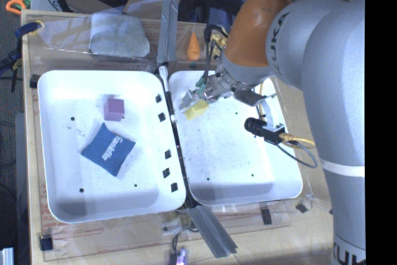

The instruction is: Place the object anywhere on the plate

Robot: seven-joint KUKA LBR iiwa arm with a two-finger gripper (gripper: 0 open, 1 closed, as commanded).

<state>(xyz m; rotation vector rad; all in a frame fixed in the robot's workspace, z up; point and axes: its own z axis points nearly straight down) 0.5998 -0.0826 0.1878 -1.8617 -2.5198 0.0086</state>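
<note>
My gripper [195, 103] hangs over the upper left part of the right bin [248, 183], near the divider. A small yellow block [199, 110] sits between its fingertips, and the fingers are shut on it. In the left bin [62, 195] a flat blue square with white lettering [108, 148] lies tilted near the middle. A small purple cube [114, 108] stands just above it, apart from it.
The ridge between the bins [169, 139] carries several black clips. Behind the bins lie a grey pad [119, 35] and an orange object [194, 46]. The arm's orange band and grey body [310, 59] cover the right bin's upper right side.
</note>
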